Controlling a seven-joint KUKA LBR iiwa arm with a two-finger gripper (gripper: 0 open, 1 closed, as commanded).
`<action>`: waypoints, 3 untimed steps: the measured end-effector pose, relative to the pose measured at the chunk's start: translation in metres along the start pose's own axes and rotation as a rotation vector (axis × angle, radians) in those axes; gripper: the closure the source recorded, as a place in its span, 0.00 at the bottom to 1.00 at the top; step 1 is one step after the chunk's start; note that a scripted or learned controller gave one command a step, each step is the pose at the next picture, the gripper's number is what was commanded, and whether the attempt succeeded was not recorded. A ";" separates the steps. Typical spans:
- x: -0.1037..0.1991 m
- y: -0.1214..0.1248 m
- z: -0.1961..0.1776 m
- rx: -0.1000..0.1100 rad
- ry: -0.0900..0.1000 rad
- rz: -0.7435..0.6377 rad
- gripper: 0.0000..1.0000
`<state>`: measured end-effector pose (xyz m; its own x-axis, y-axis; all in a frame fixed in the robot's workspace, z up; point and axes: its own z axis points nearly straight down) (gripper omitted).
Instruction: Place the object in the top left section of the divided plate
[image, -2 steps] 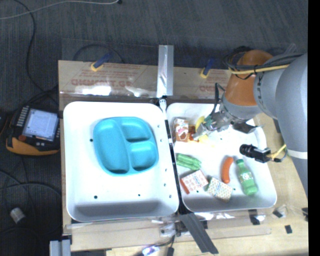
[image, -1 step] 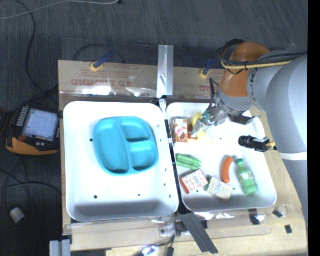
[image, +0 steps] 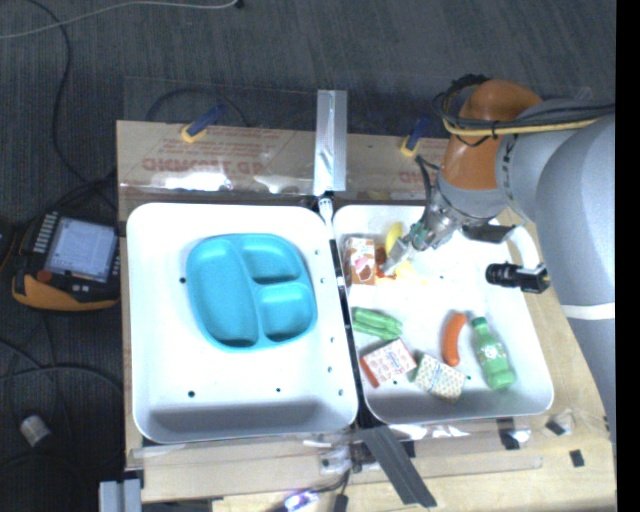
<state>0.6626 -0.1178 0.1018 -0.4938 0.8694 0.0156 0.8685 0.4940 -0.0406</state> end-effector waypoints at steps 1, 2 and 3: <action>-0.002 0.001 0.000 -0.006 -0.012 -0.152 1.00; 0.011 -0.009 0.000 -0.045 -0.036 -0.077 1.00; 0.006 -0.003 0.000 -0.028 -0.025 -0.157 1.00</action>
